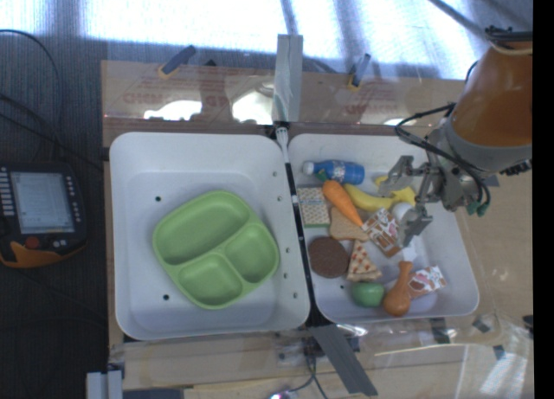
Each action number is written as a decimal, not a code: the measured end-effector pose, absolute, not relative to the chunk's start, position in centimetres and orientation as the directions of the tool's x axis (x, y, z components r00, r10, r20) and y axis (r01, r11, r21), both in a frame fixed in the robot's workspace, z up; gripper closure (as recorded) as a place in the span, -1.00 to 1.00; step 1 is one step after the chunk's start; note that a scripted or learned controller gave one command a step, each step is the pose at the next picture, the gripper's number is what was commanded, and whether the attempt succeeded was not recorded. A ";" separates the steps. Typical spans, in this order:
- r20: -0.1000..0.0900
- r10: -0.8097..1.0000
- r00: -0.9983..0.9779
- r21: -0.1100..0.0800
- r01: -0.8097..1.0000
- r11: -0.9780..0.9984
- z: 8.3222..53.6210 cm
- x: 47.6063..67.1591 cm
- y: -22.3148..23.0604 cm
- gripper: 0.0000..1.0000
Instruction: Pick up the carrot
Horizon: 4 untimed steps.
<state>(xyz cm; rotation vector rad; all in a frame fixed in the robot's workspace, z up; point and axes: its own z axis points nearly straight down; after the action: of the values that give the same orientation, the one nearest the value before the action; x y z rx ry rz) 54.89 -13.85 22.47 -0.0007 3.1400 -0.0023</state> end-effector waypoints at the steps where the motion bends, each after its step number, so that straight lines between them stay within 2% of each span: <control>1: 0.007 0.027 -1.000 0.002 0.027 1.000 14.2 59.3 -9.4 -1.00; 2: -0.033 0.203 -0.979 -0.001 0.203 0.979 11.3 61.1 -9.8 -1.00; 3: -0.055 0.347 -0.936 0.016 0.347 0.938 10.8 60.6 -9.9 -1.00; 4: -0.055 0.413 -0.909 0.022 0.412 0.911 10.8 60.0 -9.3 -1.00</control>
<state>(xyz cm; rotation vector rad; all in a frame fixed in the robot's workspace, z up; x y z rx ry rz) 60.00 -9.32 10.78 0.6516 3.0133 0.0154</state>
